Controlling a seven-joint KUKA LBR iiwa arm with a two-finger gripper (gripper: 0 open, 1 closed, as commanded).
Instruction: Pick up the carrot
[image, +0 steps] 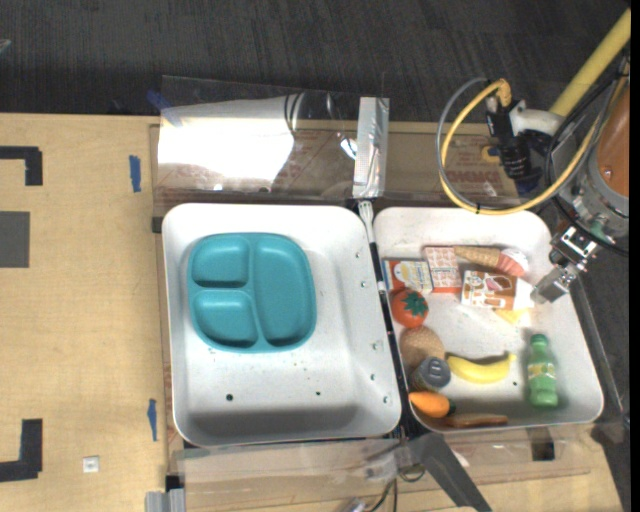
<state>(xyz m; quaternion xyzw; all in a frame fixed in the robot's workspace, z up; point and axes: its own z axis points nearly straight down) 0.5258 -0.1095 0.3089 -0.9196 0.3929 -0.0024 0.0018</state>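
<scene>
Orange carrot (430, 404) at right bin (585, 345) front-left corner, touching grey ball (434, 373). Gripper (556, 280) at far rim, jaw state unclear. Risk: corner walls, ball block fingers.

From my seat I see the arm (612, 170) coming in at about three o'clock of the frame, its orange band up at the two o'clock edge. Below it the wrist angles down and inward toward the frame's centre. The end effector (553, 284) hangs at the low end of the wrist, pointing toward eight o'clock. It is too small and blurred for me to read its state.
</scene>
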